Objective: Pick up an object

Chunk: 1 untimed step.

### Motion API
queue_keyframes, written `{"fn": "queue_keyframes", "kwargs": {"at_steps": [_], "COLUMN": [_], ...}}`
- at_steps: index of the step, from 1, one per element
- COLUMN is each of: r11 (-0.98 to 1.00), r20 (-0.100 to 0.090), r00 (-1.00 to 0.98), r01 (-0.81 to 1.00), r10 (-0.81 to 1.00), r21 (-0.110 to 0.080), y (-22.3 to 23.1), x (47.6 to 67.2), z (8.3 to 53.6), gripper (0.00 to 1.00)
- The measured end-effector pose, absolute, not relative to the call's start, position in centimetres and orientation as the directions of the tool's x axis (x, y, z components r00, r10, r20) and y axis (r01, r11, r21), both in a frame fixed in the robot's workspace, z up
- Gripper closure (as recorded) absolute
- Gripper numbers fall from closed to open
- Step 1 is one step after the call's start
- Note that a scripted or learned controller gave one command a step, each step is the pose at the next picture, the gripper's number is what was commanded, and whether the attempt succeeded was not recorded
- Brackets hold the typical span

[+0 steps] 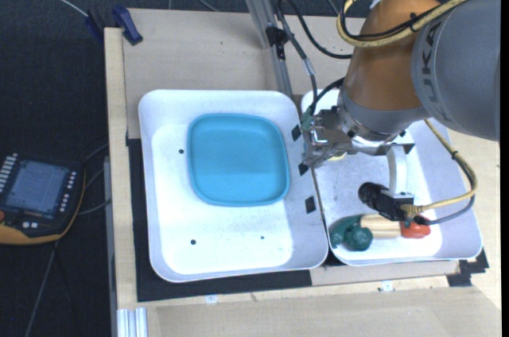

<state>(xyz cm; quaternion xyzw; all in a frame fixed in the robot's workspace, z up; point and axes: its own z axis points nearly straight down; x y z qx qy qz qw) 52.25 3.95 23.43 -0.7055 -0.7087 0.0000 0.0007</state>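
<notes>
My gripper (321,140) hangs over the left edge of the right bin (343,188); whether it is open or closed I cannot tell. Candidates lie against that bin's near wall: a green lump (351,234) touching a tan stick (386,228) with a red tip. I judge the stick light, stiff and liable to roll, so I would grip across mid-shaft. The blue dish (237,159) in the left bin (167,192) looks too broad.

Left of the pincer (314,146), a blue dish (237,159) filled the middle of the left bin (167,210), its margins bare. Below the pincer, a green lump (351,234) and a wooden peg (383,228) blocked the front of the right bin (439,168).
</notes>
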Motion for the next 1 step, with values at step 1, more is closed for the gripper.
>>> {"fn": "queue_keyframes", "kwargs": {"at_steps": [1], "r11": [0.005], "r20": [0.002], "r00": [-0.005], "r01": [1.0], "r10": [1.0], "r21": [0.001], "y": [9.19], "x": [51.7], "z": [24.52], "gripper": [1.0]}}
